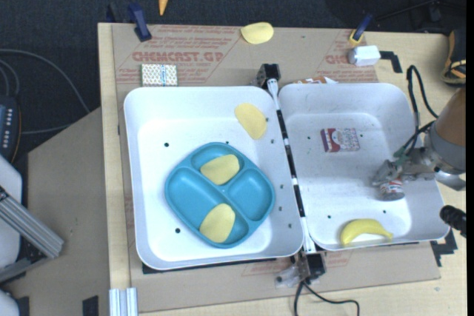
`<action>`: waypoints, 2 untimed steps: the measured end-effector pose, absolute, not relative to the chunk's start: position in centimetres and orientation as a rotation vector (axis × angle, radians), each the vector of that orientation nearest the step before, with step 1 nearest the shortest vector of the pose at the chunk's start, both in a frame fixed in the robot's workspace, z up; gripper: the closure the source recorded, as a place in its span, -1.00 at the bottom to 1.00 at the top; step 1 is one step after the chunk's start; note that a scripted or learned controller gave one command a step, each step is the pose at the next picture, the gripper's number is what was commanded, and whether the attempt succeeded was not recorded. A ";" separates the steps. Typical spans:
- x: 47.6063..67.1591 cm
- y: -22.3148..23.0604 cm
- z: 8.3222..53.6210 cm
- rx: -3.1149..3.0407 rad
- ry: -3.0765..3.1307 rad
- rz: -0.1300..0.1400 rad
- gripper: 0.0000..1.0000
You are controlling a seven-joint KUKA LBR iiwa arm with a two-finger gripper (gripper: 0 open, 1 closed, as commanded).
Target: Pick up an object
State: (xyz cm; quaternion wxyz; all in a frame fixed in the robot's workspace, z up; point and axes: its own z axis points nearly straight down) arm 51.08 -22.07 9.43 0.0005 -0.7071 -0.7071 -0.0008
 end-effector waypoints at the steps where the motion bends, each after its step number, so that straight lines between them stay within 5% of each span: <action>1: 56.9 -15.8 8.5 -2.220 -2.224 -0.002 1.00; 2: 56.3 -8.0 18.5 -2.220 -2.224 -0.003 1.00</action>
